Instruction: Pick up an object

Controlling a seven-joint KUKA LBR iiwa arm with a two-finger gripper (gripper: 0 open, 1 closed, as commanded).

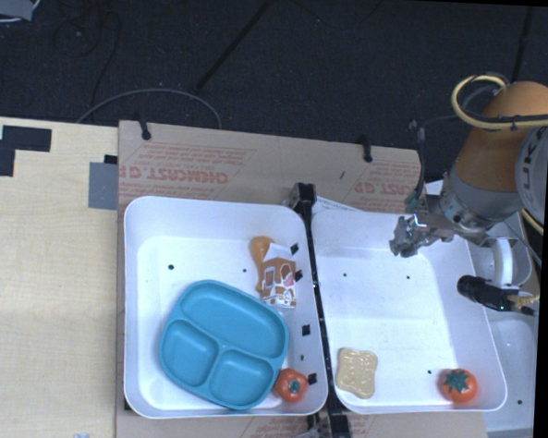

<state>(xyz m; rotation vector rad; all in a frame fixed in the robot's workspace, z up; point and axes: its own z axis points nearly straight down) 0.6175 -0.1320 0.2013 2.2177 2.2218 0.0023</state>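
Gripper (408, 238) is hovering over the back of the right bin (408, 296) and honestly I can't tell how it's set, so I'd drop it straight over the tomato (457, 385) in that bin's front right corner, away from the walls.

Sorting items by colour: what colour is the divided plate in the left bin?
Light blue, plain; the plate shows clearly in the camera view.

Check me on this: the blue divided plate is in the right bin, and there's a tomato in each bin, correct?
Not quite. The camera view shows the blue divided plate in the left bin, not the right bin. The rest holds: one tomato sits in the left bin, another tomato in the right.
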